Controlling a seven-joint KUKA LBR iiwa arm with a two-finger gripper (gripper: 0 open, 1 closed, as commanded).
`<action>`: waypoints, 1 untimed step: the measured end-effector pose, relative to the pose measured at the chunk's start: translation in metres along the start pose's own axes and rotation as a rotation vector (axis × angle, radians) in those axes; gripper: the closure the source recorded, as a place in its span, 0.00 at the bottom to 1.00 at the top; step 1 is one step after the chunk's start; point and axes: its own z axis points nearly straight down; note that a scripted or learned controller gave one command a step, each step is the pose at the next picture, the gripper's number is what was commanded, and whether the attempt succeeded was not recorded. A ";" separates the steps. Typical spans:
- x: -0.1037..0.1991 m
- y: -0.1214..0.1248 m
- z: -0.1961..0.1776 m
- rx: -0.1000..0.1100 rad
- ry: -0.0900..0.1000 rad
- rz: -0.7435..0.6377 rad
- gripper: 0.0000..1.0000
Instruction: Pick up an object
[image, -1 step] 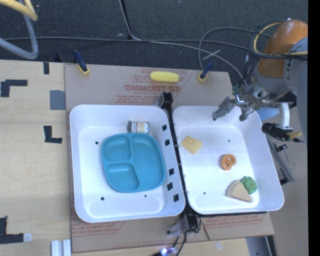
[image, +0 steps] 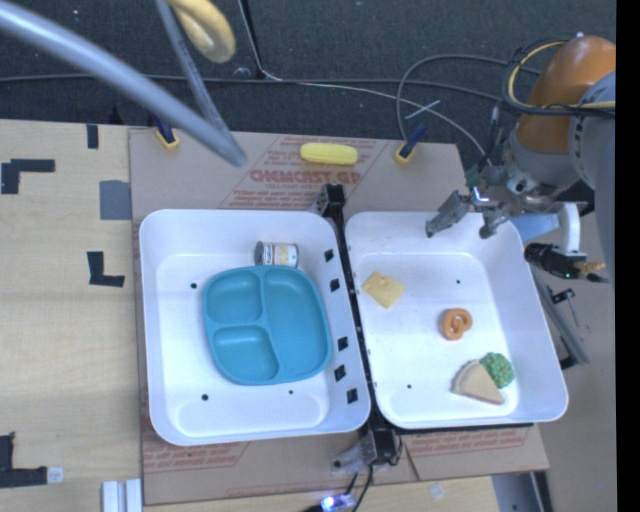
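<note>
My gripper (image: 466, 222) hangs above the far edge of the right bin (image: 520, 405), fingers spread apart and open, with nothing between them. In that bin lie a yellow cheese wedge (image: 383, 289), an orange ring-shaped piece (image: 456, 323) and a tan slice with a green broccoli top (image: 484, 378). The left bin (image: 170, 390) holds a blue divided plate (image: 267, 325) and a small tin can (image: 276, 254) lying at the plate's far edge.
A yellow banana-shaped toy (image: 328, 153) lies on the cardboard behind the bins. A grey pole (image: 130, 75) crosses the upper left. Black clips run along the seam between the bins (image: 342, 300). Cables trail behind the arm at the upper right.
</note>
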 end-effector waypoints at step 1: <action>0.006 -0.005 0.046 0.004 0.000 0.000 0.00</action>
